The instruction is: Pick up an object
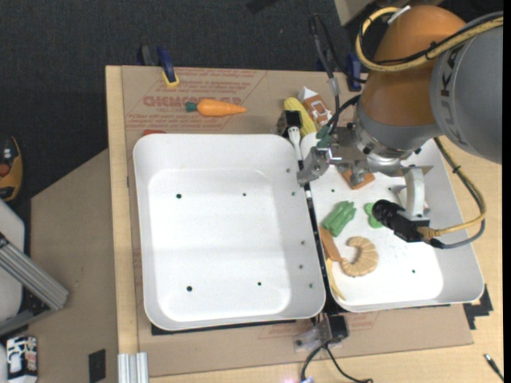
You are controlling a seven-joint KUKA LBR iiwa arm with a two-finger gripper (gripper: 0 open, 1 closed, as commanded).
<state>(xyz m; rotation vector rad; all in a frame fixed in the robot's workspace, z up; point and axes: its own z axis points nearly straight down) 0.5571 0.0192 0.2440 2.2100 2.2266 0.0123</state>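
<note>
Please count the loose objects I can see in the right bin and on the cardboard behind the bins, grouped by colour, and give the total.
Green: 2, a ridged piece and a small piece
Orange: 2, a carrot and a piece under the arm
Tan: 1, croissant
Yellow: 1, banana
Total: 6

The only lettering shows on the flat brown cardboard sheet (239,86) that lies under the two bins. Faded red print runs along its far strip, just behind the left bin and beside the orange toy carrot (217,108). A line of large red capitals stands there with smaller lines above and below, but the letters are too washed out and blurred to read. No other label, brand or number is legible.
</note>
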